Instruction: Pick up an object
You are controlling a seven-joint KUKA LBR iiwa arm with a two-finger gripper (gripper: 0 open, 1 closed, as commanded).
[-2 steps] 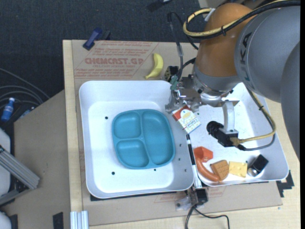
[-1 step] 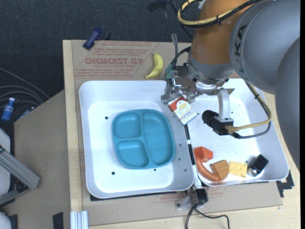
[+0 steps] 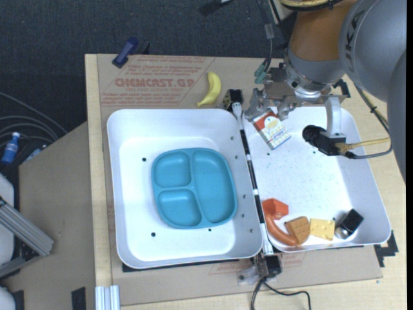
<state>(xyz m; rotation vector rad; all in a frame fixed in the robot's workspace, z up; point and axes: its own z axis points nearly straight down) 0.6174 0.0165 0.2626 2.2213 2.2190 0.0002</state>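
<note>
My gripper (image 3: 271, 110) hangs over the far left corner of the right bin (image 3: 335, 179). Directly under it lies a small red and white carton (image 3: 273, 130), tilted, its top edge tucked beneath the gripper; whether it is gripped I cannot tell. Along the right bin's near edge sit a red block (image 3: 275, 206), an orange sausage (image 3: 280, 234), a brown cracker (image 3: 299, 228), a yellow cheese wedge (image 3: 322, 228) and a small black object (image 3: 350, 222).
A blue divided plate (image 3: 193, 187) lies in the left bin (image 3: 129, 141). A yellow banana (image 3: 210, 89) rests on the bench behind the bins. A black fitting with a yellow cable (image 3: 321, 139) hangs off the wrist over the right bin.
</note>
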